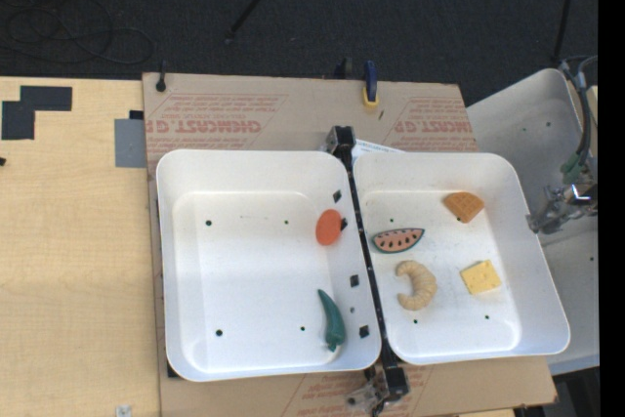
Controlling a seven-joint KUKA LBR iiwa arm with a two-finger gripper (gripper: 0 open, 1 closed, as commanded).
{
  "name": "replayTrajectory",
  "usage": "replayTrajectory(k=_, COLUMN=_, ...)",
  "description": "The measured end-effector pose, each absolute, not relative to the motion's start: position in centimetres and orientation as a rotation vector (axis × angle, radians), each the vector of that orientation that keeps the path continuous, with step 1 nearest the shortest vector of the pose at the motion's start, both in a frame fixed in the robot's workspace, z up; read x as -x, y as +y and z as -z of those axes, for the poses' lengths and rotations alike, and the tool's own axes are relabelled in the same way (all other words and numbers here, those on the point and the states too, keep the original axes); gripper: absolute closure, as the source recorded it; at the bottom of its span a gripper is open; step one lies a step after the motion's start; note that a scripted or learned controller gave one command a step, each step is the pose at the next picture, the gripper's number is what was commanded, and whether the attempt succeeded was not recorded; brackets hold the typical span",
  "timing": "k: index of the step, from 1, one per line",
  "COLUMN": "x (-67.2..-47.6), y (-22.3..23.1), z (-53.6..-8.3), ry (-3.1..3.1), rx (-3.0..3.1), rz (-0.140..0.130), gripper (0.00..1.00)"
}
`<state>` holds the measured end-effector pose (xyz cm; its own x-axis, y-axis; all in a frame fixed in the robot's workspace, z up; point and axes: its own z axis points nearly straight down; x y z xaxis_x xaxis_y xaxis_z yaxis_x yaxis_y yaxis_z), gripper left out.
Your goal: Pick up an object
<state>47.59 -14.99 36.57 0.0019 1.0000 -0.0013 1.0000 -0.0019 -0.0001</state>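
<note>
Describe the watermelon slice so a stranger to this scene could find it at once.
Look in the right-hand white bin, against the divider between the bins. The watermelon slice lies there, above the pale croissant. It alone is red, seed-dotted and green-rimmed.

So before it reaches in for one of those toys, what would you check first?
1. Items in the bins: ok. Orange ball and green pepper in the left bin; watermelon slice, croissant, cheese cube and bread piece in the right bin.
2. Items apart from each other: ok.
3. Ball and pepper lie close to the divider wall: not ok for an easy grasp.
4. Gripper state: cannot tell.
5. Nothing grasped yet: ok.
</note>
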Motion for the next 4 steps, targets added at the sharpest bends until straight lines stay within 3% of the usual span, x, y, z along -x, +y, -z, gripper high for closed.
replayTrajectory(k=1, x=-47.5, y=-5.0, z=-28.6, ry=2.238, rx=-2.218, rz=0.007, gripper=1.00)
replayTrajectory(k=2, x=-47.2, y=-10.7, z=-9.4, ry=2.224, rx=-2.235, rz=0.014, gripper=1.00)
replayTrajectory(k=3, x=-47.8, y=-11.2, z=-29.1, ry=2.214, rx=-2.211, rz=-0.014, gripper=1.00)
replayTrajectory(k=4, x=-47.5, y=-21.7, z=-35.3, ry=2.206, rx=-2.224, rz=0.001, gripper=1.00)
